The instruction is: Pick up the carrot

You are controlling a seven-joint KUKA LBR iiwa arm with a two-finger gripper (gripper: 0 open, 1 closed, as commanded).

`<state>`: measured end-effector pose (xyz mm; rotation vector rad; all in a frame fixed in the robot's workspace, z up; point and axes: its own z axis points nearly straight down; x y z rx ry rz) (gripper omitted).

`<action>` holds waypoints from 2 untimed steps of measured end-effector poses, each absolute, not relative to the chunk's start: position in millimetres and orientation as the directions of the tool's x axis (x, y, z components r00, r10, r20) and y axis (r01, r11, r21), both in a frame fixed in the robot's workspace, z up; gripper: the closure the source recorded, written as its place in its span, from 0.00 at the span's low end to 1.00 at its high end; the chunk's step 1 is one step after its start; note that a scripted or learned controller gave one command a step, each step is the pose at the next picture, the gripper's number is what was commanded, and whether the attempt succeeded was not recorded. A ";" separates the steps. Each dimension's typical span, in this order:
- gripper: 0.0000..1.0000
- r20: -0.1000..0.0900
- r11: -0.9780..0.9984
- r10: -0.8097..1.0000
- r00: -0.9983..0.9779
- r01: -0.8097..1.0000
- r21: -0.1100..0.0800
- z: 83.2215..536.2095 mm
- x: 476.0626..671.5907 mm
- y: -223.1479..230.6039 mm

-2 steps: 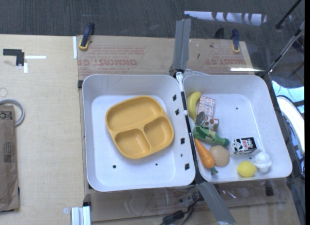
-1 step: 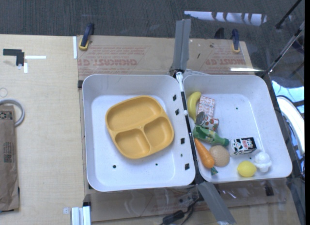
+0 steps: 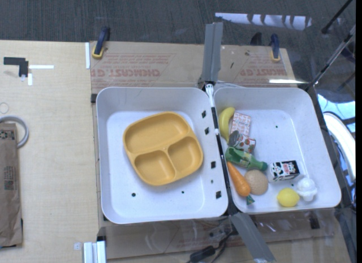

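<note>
Lemon (image 3: pixel 288 197) sits nearest, at the front of the right bin (image 3: pixel 294 106), with a white garlic bulb (image 3: pixel 306 188) just beside it on the right. Left of the lemon, a tan round potato (image 3: pixel 257 182) touches the carrot (image 3: pixel 240 181), which lies along the left wall of that bin, its orange body running from near the bin's middle toward the front edge and a small green tuft at the front end. A small black-and-white milk carton (image 3: pixel 284 169) lies just behind the lemon and garlic. Behind the carrot, a green vegetable (image 3: pixel 245 158) lies crosswise, touching the carrot's upper end. Farther back come a small printed packet (image 3: pixel 244 142) and a red-and-white box (image 3: pixel 240 124), with a yellow banana (image 3: pixel 226 121) against the left wall beside them.

In the left bin (image 3: pixel 110 160), a yellow divided plate (image 3: pixel 163 148) with three compartments lies near the middle.

Both bins rest on a brown cardboard sheet (image 3: pixel 153 65) on the pale wooden desk (image 3: pixel 45 120). A brown paper bag (image 3: pixel 10 182) lies at the desk's left edge.

No arm or tool is in view, so its state cannot be told.
</note>
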<state>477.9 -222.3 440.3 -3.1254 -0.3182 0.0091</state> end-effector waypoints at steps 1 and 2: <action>0.00 -0.006 -0.979 0.201 0.979 0.201 -0.001 440.3 477.9 -222.3; 0.00 -0.006 -0.980 0.201 0.979 0.201 -0.001 440.3 477.9 -222.3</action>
